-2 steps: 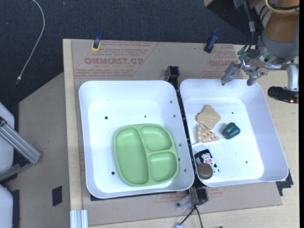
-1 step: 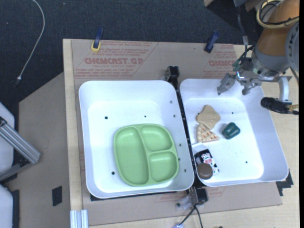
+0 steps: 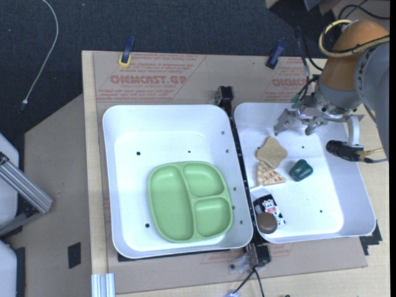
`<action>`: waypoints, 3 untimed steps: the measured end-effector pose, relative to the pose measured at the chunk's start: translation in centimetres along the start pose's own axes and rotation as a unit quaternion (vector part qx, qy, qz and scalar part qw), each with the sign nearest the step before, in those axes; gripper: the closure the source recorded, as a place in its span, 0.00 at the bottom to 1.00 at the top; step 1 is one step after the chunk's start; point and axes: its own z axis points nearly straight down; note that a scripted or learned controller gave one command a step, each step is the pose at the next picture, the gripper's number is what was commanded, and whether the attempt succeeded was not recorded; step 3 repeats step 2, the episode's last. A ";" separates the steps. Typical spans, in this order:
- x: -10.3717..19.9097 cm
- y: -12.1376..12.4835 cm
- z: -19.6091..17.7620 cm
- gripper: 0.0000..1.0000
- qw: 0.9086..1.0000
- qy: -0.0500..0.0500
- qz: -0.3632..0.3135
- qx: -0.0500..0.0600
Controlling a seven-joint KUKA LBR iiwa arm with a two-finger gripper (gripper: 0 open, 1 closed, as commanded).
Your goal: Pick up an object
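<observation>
The right bin holds a tan bread slice, a waffle-patterned cracker piece, a dark green rounded object and a brown round piece beside a small black-and-white item. My gripper hangs over the far end of the right bin, just beyond the bread slice. It is open, with its fingers spread and nothing between them.
The left bin holds a light green divided plate. A black clamp sits at the far end of the wall between the bins. Blue clips hold the cardboard base at the back.
</observation>
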 end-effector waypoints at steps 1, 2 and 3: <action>0.0 0.0 1.3 0.00 1.000 0.000 0.000 -0.002; 0.1 0.1 0.2 1.00 1.000 -0.001 -0.001 -0.004; 0.1 0.1 0.2 1.00 1.000 -0.001 -0.001 -0.004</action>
